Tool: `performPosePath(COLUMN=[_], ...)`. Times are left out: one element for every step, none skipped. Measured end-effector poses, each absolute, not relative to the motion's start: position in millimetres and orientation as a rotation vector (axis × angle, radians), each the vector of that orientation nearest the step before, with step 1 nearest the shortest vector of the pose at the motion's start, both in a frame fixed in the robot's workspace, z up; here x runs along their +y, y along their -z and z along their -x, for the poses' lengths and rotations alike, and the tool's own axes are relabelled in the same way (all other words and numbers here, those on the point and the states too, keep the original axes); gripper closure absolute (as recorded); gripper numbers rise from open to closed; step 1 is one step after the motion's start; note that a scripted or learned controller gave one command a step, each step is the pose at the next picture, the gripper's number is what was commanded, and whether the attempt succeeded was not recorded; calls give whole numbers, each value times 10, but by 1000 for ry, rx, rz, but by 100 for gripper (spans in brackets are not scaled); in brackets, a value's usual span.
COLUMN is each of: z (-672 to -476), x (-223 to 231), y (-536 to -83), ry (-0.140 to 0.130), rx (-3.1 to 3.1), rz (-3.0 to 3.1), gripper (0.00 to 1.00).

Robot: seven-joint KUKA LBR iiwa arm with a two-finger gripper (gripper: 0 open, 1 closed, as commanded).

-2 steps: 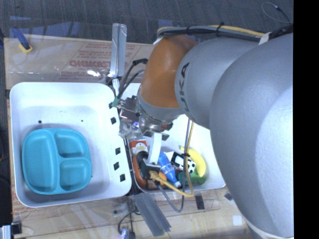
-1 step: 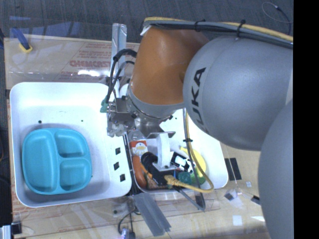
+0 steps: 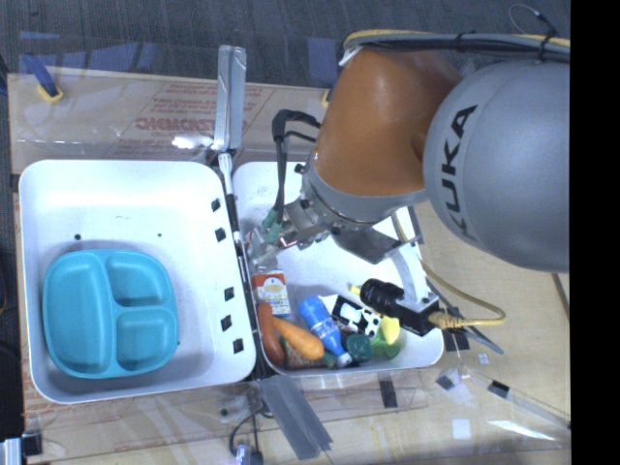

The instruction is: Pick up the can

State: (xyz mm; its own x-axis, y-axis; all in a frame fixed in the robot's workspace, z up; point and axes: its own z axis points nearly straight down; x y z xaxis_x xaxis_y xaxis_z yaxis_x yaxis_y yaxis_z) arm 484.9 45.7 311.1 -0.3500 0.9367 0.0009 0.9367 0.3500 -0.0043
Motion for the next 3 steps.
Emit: performPosePath(z=[-4803, -4748, -5129], x=[838, 1440, 1064], y=[-2825, -2427, -3180], ry=[-8, -12, -5], rx=[-1906, -1678, -1655], rz=[2493, 2651, 2668], gripper=[100, 100, 100])
